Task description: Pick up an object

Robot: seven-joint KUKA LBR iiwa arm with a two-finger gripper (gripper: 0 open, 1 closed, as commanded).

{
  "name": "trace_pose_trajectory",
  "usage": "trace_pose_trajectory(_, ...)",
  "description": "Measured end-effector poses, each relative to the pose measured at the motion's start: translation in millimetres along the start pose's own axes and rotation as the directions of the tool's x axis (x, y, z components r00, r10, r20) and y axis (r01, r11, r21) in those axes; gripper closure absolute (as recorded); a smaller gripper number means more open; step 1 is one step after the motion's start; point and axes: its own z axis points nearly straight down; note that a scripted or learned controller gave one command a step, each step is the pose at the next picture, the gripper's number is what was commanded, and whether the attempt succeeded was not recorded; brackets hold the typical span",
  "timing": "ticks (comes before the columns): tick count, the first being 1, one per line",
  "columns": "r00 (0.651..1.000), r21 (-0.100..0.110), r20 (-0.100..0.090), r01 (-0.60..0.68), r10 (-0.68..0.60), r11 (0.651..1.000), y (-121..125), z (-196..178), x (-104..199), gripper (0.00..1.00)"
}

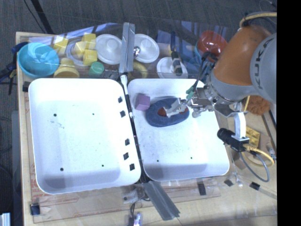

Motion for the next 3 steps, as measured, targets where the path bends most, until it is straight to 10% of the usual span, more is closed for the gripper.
trace_pose_trajectory(1,0.995,0.000,0.001,-0.096,0.096,0.995,68.0,98.3,-1.8,0.00)
trace_pose_trajectory(2,1.000,-0.011,0.003,0.027,-0.027,1.000,64.6,151.9,2.1,0.00)
trace_pose_trajectory(3,0.999,-0.017,0.002,0.032,-0.032,0.999,66.9,139.5,3.4,1.00)
